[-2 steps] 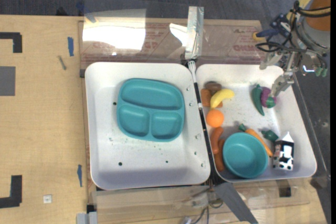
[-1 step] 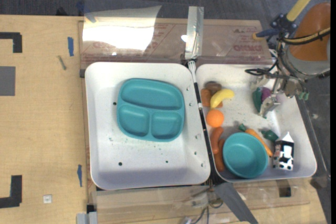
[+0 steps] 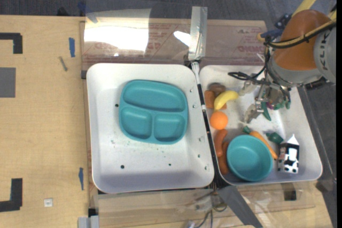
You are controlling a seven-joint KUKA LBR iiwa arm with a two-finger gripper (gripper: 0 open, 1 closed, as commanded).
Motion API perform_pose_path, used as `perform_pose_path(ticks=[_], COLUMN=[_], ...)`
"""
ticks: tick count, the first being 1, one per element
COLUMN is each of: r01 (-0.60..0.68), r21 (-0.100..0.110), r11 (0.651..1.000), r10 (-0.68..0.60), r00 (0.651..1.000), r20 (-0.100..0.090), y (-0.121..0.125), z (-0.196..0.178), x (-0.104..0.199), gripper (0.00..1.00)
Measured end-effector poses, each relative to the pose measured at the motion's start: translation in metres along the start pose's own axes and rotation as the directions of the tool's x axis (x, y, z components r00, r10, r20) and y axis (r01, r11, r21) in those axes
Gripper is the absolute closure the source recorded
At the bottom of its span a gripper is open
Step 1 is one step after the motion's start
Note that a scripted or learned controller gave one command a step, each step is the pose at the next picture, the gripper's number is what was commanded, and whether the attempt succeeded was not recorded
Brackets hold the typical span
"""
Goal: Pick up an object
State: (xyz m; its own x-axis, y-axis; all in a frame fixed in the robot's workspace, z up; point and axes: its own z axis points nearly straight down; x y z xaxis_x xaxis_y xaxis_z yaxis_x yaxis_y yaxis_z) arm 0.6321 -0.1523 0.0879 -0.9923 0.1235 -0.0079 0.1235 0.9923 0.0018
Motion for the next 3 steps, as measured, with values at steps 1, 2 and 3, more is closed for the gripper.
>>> perform_pose_path(ticks=[1,2,3], r01=[-0.083,0.138,0.192], r21=[0.002,0.003,0.003], r11=[0.997,0.990,0.981], r10=[0.083,-0.138,-0.192], r00=[0.997,0.990,0.981], r20=[0.002,0.005,-0.001], y=[0.003,-0.018,-0.056], z=[-0.002,-0.031,-0.027], x=[0.080,-0.024,0.003], gripper=[0.00,0.00,0.00])
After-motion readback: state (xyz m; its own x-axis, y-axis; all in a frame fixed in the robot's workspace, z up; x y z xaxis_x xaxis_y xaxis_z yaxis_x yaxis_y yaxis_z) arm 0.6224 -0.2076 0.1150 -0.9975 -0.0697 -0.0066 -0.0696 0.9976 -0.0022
